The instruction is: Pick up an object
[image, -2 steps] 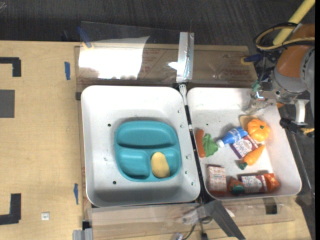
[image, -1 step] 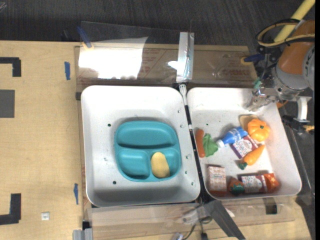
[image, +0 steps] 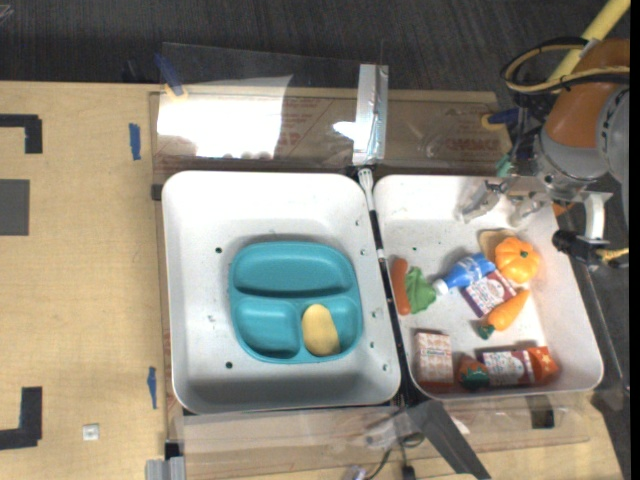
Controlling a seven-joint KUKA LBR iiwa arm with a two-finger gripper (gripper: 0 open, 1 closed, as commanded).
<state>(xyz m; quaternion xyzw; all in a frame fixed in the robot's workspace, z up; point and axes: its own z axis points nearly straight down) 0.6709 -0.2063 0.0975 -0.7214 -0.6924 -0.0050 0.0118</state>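
Note:
My gripper (image: pixel 498 204) hangs over the far part of the right bin (image: pixel 440 208), reaching in from the upper right. Its two silver fingers are spread open with nothing between them. Just in front of it lie an orange pumpkin (image: pixel 517 258) and a blue bottle (image: pixel 470 271). A purple-and-white packet (image: pixel 488 293) and a small orange carrot (image: pixel 508 311) lie beside them. Against the bin's left wall lies a carrot with a green top (image: pixel 401 284). A red-and-white packet (image: pixel 433 356) and a red bottle (image: pixel 508 366) rest at the near edge.
The left bin (image: pixel 200 218) holds a teal divided tray (image: pixel 295 298) with a yellow potato-like item (image: pixel 320 329) in its near right compartment. A clear plastic sheet (image: pixel 260 108) stands behind the bins. Yellow and black cables (image: pixel 545 63) loop above the arm.

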